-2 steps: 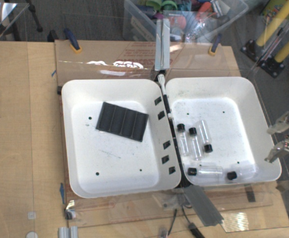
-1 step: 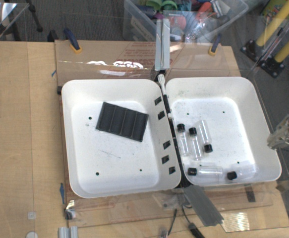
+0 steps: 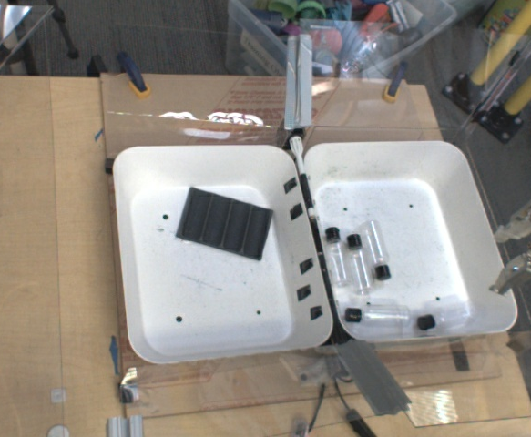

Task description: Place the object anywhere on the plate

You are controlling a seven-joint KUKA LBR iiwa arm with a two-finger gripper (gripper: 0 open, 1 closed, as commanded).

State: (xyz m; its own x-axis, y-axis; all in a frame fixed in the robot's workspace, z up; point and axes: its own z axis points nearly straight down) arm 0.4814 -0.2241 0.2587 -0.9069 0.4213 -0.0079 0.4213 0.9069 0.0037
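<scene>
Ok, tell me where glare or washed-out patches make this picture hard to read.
Camera view: bright glare streaks on the clear sheet behind the bins; the right bin is nearly blown out, so the clear vials read mostly by their black caps; the dark plate in the left bin stands out sharply; the end effector at the right edge is soft and hard to read.

— What do the robot's jaws look like?
— Pale grey metal, thin and angular, with a dull sheen and darker edges.
— Any markings, screws or cables?
— Too blurred to tell.
</scene>
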